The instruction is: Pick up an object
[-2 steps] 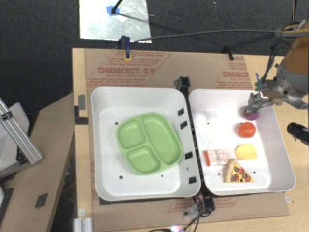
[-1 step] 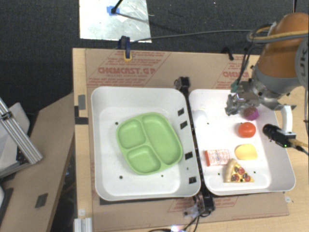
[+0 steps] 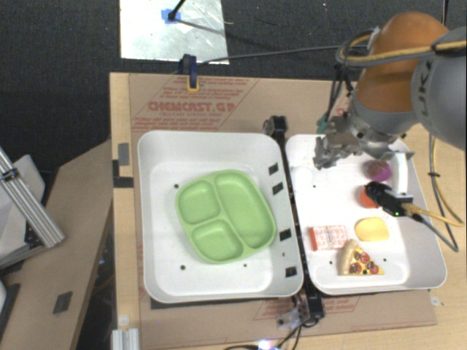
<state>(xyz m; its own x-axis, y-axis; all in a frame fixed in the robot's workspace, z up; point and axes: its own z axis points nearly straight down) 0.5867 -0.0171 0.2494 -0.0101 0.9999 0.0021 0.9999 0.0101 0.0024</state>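
Observation:
The right bin [image 3: 315, 279] holds several small things. A magenta piece [image 3: 378, 170] lies near the far side, with an orange-red piece [image 3: 366, 194] just in front of it. A yellow block [image 3: 372, 229], a red and white packet [image 3: 329, 236] and a toy pizza slice [image 3: 357, 259] lie towards the near side. My gripper [image 3: 327, 153] hangs over the far left part of this bin, left of the magenta piece, above bare white floor. I see nothing between its tips.
The left bin [image 3: 157, 195] bears a green divided plate [image 3: 225, 215] in its middle. Black clips sit along the ridge [image 3: 286, 195] between the bins. A cardboard sheet [image 3: 197, 100] lies under both bins.

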